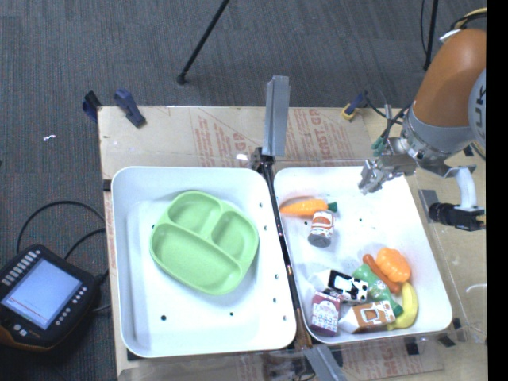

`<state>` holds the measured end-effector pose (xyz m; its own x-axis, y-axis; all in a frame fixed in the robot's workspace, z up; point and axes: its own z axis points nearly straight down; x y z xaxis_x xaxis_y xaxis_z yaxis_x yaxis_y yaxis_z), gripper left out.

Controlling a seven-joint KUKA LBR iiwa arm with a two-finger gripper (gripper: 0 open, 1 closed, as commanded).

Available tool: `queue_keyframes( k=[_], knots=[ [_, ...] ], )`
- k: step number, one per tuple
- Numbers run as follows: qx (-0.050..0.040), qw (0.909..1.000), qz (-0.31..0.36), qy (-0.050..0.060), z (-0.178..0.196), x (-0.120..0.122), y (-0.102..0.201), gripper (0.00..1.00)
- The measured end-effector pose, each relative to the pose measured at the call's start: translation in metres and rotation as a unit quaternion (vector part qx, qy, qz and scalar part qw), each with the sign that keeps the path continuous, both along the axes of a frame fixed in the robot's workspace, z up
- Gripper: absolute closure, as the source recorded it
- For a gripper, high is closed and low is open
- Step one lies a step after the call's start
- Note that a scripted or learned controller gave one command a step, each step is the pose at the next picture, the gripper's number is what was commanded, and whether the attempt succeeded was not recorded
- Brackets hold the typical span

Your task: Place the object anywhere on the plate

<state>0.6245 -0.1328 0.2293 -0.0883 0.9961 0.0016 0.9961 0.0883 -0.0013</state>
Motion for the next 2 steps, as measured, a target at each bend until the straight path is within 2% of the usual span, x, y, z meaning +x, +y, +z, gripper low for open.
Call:
queue_keyframes(
  k=[1,2],
  knots=[
    [0.0,0.9949,0.1,0.001,-0.043,-0.013,0.073,1.0],
    [0.0004,0.9624,0.272,0.001,-0.043,-0.043,0.124,1.0]
  ],
)
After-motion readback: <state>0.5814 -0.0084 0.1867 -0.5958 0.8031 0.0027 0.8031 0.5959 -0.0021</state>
